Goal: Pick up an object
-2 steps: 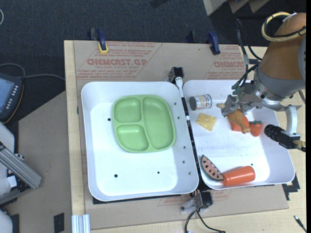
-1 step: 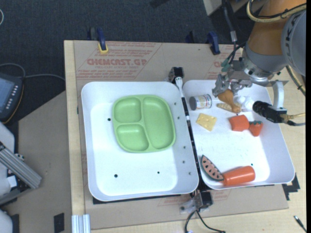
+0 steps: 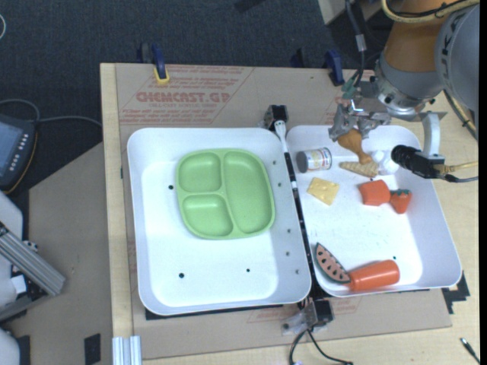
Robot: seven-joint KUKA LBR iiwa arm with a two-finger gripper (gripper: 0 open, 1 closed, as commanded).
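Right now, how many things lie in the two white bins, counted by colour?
Green: 1, the divided plate, in the left bin.
Orange or red: 3, the cylinder, the block, the small piece.
Yellow or tan: 3, cheese wedge, cracker, piece under the gripper.
Silver: 1, can.
Dark red: 1, melon slice.
Total: 9

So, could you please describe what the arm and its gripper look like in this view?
The arm is grey with a broad orange band above the wrist. Black cables run alongside it. The gripper is a small metallic two-finger unit with a dark, mechanical-looking mount.
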